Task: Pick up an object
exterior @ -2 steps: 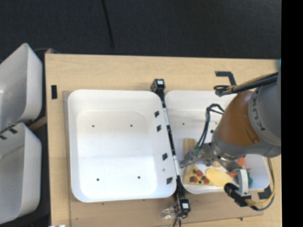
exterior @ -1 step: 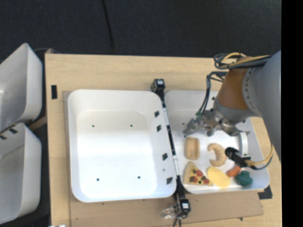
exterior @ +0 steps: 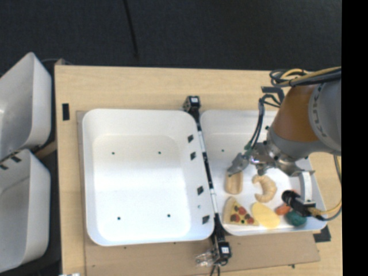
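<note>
My gripper [exterior: 248, 168] hangs low in the right bin [exterior: 230, 125], near its middle, and stands open with nothing between its fingers. One finger [exterior: 236, 167] reaches down-left, just above a tan bread roll [exterior: 233, 183]. A toy croissant [exterior: 265, 188] lies just below and right of the gripper. Along the bin's front wall lie a pizza slice [exterior: 238, 212], a yellow piece [exterior: 264, 215], a small orange-red piece [exterior: 282, 210] and a teal piece [exterior: 297, 217].
The left bin [exterior: 138, 177] sits beside the right one, with a black-clipped divider [exterior: 202, 165] between them. Two white containers [exterior: 20, 154] stand off the bench at the left. The arm's orange band [exterior: 293, 117] hangs over the right bin's far right part.
</note>
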Action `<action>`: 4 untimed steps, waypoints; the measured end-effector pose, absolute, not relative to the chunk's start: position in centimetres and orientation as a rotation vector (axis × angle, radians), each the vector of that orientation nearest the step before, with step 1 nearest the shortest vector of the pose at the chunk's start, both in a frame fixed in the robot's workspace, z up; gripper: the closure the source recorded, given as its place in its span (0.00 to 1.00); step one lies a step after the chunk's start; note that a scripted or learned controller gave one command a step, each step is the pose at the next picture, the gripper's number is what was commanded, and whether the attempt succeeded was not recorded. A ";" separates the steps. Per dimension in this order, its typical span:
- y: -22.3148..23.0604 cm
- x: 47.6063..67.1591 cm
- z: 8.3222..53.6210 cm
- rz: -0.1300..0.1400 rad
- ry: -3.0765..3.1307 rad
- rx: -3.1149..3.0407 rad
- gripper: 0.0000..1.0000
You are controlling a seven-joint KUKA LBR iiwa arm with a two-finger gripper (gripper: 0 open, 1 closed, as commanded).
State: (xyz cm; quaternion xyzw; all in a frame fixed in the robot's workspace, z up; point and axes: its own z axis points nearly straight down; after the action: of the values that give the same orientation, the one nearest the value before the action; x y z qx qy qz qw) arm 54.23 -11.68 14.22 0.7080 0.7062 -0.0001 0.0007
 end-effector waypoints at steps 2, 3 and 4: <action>-15.4 54.8 10.2 0.002 2.215 2.218 0.00; -15.3 54.6 11.2 0.000 2.218 2.219 1.00; -15.3 54.6 11.1 0.000 2.218 2.219 0.00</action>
State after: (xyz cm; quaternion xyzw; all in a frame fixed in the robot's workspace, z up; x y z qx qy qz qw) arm 54.60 -15.34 11.13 0.7072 0.7070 -0.0001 0.0020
